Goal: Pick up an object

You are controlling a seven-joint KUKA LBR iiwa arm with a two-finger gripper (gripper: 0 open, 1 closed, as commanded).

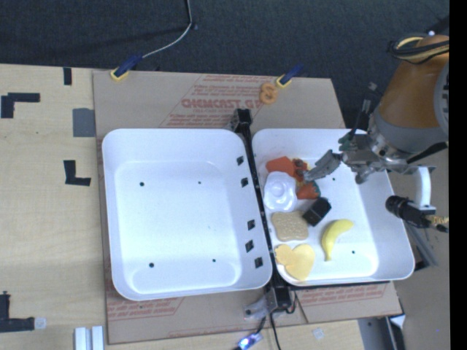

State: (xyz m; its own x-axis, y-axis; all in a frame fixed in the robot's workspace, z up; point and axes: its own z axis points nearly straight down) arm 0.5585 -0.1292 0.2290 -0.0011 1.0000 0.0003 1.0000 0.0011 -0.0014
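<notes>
The right bin point(379, 265) holds several small objects. An orange-red piece point(281, 166) lies at its far left, with a second red piece point(309, 190) beside it. In front of these lie a white round cup-like item point(279, 192), a tan bread slice point(290, 227), a black block point(317, 211), a yellow banana point(334, 235) and a pale yellow heart shape point(295, 260). My gripper point(318, 170) reaches in from the right and hangs just over the red pieces, behind the black block. Nothing shows as lifted.
The left bin point(117, 217) stands beside the right one, with a black divider point(248, 188) between them. Both rest on a cardboard sheet point(211, 100) with clips at its far edge. The grey and orange arm point(412, 108) looms over the right bin's far right corner.
</notes>
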